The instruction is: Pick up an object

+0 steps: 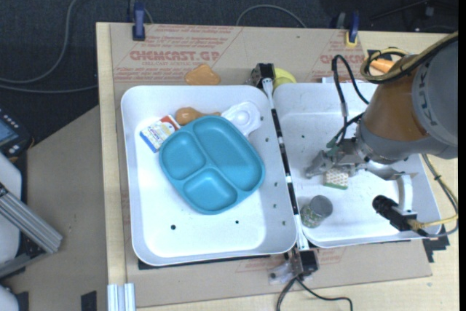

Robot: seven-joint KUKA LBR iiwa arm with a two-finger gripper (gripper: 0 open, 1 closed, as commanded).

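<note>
Since the hand sits low in the right bin, close over a small pale speckled block, treat that block as the thing you are going for. From this slanted view you cannot tell whether the hand is wide or narrow, nor whether it has the block at all. The block looks to lie on the bin floor, touching or just beside the hand on its near side.

Before you lift, make sure the hand is centred over the block rather than off to its left. A low, flat piece like this will likely slip out if caught by one edge. Close squarely, then rise straight up and slowly.

Mind the round grey can lying near the block, toward the bin's near-left corner, because a sideways sweep could knock it. Mind too the bin wall to the left, which leaves little room. The blue divided plate in the left bin is well apart and needs no care from you.
</note>
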